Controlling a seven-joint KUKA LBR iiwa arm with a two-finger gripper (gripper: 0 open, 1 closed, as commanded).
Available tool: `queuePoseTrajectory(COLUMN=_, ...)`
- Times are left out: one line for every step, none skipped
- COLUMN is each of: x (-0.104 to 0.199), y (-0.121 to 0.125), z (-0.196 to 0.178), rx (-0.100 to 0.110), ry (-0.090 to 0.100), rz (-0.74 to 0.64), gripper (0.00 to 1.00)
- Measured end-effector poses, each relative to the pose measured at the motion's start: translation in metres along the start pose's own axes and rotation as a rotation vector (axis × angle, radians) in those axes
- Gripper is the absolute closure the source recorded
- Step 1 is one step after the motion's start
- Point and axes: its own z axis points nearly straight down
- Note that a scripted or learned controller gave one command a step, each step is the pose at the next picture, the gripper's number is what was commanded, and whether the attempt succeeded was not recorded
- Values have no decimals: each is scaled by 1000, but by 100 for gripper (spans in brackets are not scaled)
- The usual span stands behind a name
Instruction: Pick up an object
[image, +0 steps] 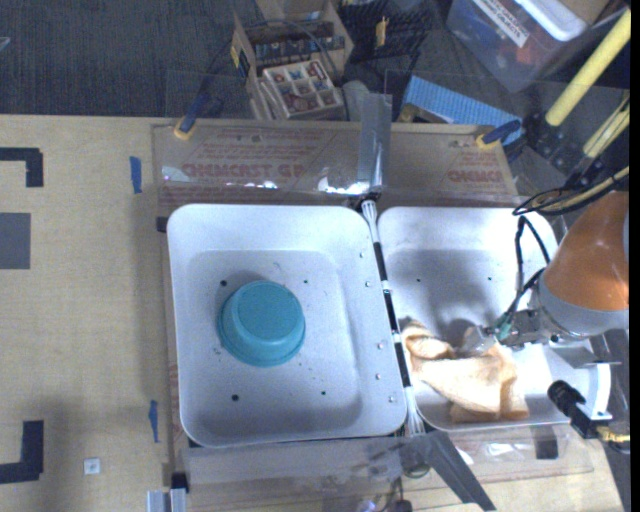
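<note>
Cloth (470, 380) is what we take the arm to be after: a crumpled tan and cream piece lying in the lower part of the right bin (440, 250), toward the lower right of the frame, with one rolled end close against the divider between the two bins.

In the camera view, we see the arm (590, 275) reaching in from the right edge, its orange band and grey wrist hanging over the right bin. The gripper (487, 337) is low at the upper edge of the cloth, just beside or touching it; we cannot tell which. It is small and partly lost against the fabric, so we cannot tell how it stands or whether it has any cloth. We judge the arm sits this low because soft fabric has to be pinched right at its surface.

The left bin (195, 250) fills the middle of the frame and holds a teal bowl (262, 321), upside down near its centre, well apart from the arm. Behind the bins, at the top of the frame, a clear plastic sheet (260, 170) is taped up.
</note>
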Motion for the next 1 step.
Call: queuePoseTrajectory(x=-33, y=78, z=-67, rx=14, ry=5, rz=-7, gripper=0)
